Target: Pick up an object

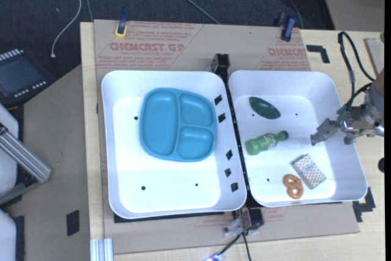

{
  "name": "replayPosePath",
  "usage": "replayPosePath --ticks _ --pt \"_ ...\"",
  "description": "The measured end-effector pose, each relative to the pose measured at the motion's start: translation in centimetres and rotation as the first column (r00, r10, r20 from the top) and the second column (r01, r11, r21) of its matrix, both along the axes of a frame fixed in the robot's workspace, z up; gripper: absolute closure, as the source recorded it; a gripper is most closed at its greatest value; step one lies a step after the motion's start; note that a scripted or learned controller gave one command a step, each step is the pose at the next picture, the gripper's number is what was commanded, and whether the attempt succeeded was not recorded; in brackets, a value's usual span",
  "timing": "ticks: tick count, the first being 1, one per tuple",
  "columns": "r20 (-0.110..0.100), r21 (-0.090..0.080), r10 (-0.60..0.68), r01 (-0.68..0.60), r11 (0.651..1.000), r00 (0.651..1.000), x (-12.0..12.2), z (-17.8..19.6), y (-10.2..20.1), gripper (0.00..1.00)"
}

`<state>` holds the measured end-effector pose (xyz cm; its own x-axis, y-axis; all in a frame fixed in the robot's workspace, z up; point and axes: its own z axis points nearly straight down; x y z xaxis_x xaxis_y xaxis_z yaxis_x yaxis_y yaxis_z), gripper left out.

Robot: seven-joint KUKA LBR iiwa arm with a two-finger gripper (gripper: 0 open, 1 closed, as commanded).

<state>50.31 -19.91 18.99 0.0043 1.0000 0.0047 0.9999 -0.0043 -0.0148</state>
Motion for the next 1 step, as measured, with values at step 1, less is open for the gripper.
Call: replayPosePath --ticks 1 --pt "0.014 -0.004 0.004 -0.004 1.0 1.0 0.34 0.71 0.05 0.0"
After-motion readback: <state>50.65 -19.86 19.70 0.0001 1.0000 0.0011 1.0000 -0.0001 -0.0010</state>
